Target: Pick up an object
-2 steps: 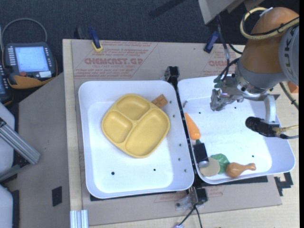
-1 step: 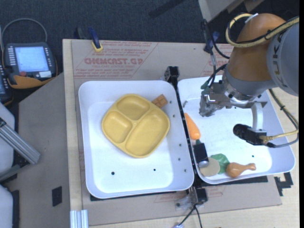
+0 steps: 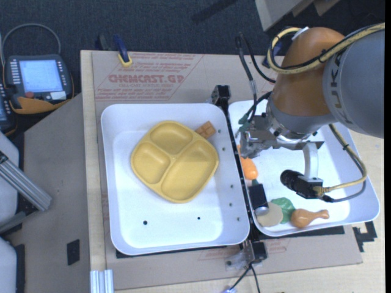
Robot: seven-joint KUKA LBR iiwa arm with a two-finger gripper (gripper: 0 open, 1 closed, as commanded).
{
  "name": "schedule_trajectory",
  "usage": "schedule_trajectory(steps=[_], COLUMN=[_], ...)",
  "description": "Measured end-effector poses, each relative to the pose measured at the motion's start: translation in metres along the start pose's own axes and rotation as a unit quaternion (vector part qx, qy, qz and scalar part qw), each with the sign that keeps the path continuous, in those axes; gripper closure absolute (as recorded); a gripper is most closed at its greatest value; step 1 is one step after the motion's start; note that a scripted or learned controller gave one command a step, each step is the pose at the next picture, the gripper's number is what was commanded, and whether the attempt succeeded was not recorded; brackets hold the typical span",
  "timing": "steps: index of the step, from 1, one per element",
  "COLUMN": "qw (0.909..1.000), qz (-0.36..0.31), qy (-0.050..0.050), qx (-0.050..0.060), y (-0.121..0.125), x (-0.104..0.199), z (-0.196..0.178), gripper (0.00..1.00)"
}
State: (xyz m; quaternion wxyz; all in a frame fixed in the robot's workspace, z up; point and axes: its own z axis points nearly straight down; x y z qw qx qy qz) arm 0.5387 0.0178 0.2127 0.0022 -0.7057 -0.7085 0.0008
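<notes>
Fingers (image 3: 249,145) hang low at the left side of the right bin (image 3: 361,205), tucked beneath the grey wrist and its orange band. Whether they are open or closed, I cannot tell; the wrist hides their tips, and nothing can be seen between them.

Just below them lies a small orange piece (image 3: 248,167), close against the bin's left wall. By its nearness it looks like the likeliest thing to pick up, though the arm seems to be a little above it in the view and not squarely over it. The piece is bright, rounded and partly in shadow. Sitting so tight to the wall, it probably leaves little room for a finger on that side.

Further along the same wall is a black block (image 3: 257,194), then a pale disc (image 3: 270,215) overlapping a green scrap (image 3: 283,204), and beside them a tan drumstick (image 3: 309,215). These 4 cluster in the near corner.

The left bin (image 3: 122,215) holds a yellow divided plate (image 3: 175,160) with a small brown block (image 3: 206,129) touching its far rim. Both bins rest on a cardboard-covered counter (image 3: 153,78).
</notes>
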Motion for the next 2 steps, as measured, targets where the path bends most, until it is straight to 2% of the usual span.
schedule_trajectory(steps=[1, 2], qw=[1.0000, 1.0000], qz=[-0.001, 0.002], qy=[0.001, -0.001], qx=[0.000, 0.000], y=[-0.0227, -0.0219], x=[0.0562, 0.0523], z=[-0.0121, -0.0114], gripper=[1.00, 0.00])
